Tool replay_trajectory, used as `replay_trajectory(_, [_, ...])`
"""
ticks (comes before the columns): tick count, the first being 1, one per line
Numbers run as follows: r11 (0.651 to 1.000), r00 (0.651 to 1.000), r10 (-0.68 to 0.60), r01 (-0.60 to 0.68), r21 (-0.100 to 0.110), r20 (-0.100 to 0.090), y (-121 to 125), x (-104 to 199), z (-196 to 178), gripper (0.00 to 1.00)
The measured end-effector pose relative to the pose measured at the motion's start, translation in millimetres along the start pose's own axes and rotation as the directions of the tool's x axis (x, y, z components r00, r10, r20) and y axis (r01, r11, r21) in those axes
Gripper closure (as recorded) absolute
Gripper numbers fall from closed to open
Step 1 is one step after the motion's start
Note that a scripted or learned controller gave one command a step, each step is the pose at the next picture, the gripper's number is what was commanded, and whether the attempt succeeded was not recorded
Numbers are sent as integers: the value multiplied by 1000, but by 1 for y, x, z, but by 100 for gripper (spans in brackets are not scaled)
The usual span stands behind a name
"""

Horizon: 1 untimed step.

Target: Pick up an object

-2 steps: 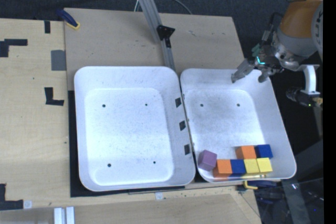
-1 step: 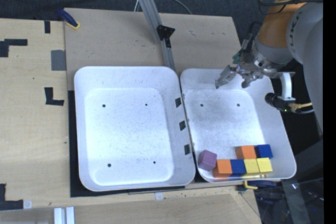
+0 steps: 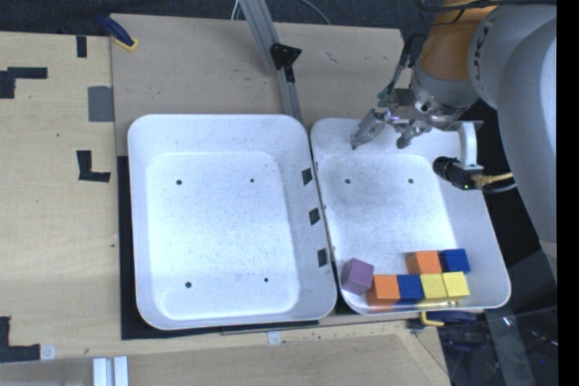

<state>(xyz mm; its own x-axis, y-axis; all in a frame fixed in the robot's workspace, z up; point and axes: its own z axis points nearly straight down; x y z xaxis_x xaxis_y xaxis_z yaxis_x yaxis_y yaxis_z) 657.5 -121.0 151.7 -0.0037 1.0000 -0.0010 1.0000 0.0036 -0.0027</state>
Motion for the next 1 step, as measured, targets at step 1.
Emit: replay_trajectory(1, [1000,1000,3,-3,0,0,3,28,33,0])
